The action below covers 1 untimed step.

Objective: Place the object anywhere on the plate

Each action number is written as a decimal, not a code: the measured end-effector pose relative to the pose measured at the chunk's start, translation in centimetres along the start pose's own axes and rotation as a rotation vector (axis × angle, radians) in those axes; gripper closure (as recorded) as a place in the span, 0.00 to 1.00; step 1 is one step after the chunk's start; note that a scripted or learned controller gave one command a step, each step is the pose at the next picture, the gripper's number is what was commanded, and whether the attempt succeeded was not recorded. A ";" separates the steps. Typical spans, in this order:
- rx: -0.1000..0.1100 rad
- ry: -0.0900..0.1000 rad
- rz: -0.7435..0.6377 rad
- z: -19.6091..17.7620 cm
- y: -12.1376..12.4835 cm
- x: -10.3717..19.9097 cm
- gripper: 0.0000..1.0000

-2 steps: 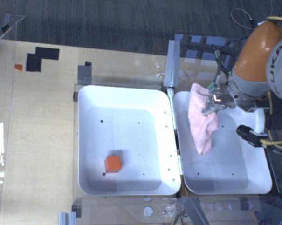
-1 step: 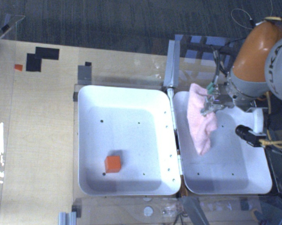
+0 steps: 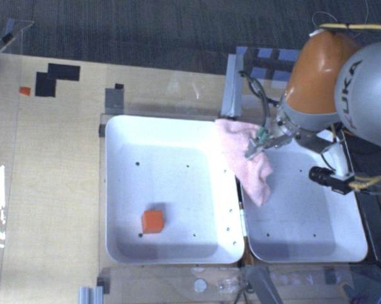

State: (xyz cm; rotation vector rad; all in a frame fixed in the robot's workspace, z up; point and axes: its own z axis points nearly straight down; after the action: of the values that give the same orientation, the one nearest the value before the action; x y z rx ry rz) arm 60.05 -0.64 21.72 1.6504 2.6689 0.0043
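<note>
A pink cloth (image 3: 251, 171) lies bunched over the wall between the two white bins, with most of it on the right bin's side. My gripper (image 3: 260, 142) is right over the cloth's upper part. Its fingers are pinched on a fold of cloth that rises to a peak there, and the rest hangs down from that fold. A small orange cube (image 3: 153, 221) rests on the floor of the left bin (image 3: 178, 148), near its front left corner and far from the gripper.
The right bin (image 3: 313, 235) lies under the arm's wrist and orange band (image 3: 317, 72). A black cable connector (image 3: 328, 177) juts over that bin. Metal brackets stand at the bins' back edge and front corners. Black shapes and an orange tag sit on the bench at far left.
</note>
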 end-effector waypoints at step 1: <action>-0.001 0.000 -0.404 0.4 1.4 4.3 1.00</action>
State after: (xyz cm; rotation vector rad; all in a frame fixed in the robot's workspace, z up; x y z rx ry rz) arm 59.43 3.82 21.30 1.0812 2.9442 0.0047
